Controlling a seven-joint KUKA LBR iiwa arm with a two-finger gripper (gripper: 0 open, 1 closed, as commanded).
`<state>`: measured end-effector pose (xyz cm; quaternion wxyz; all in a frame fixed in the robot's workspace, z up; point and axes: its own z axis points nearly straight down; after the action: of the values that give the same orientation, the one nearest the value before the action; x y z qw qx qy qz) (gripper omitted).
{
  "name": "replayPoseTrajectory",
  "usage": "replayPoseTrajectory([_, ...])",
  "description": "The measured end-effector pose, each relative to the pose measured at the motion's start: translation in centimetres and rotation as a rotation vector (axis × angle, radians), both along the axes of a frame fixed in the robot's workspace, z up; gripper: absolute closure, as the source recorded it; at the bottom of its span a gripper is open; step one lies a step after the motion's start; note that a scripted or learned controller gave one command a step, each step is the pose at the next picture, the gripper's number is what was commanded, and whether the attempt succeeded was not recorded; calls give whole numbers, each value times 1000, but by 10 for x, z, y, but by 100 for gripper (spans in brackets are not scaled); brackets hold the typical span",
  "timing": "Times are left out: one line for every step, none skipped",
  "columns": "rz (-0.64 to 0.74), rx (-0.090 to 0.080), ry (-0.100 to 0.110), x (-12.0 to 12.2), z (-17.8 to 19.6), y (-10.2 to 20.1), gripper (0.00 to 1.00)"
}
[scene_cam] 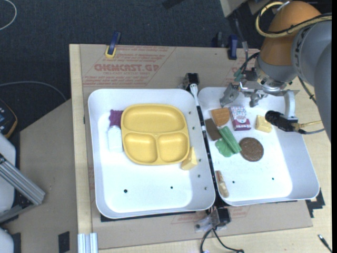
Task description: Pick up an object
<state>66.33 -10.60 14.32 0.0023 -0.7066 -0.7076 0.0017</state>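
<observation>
My gripper [243, 95] hangs over the back edge of the right bin [274, 190], its two fingers spread apart with nothing between them. Just in front of it lie a red-and-white packet [240, 118] and a tan block [220, 116]. A pale yellow wedge [263, 124] sits to the right of the packet. Nearer the front are a green piece [227, 141], a round brown cookie [251, 148] and a dark brown bar [211, 128]. A small tan stick [222, 183] lies by the bin's left wall.
The left bin [147, 191] holds a yellow divided plate [155, 133], a purple item [115, 117], a white item [114, 138] and a yellow wedge [189, 159]. A black fitting on the arm [278, 120] juts over the right bin's back right.
</observation>
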Motion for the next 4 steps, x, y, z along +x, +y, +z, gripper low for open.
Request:
replayPoseTrajectory([-1, 0, -6, 1, -49, 1, 0])
replayPoseTrajectory([-1, 0, -16, 4, -34, 1, 100])
replayPoseTrajectory([0, -3, -14, 4, 31, 2, 100])
replayPoseTrajectory([0, -3, -15, 6, 86, 2, 100])
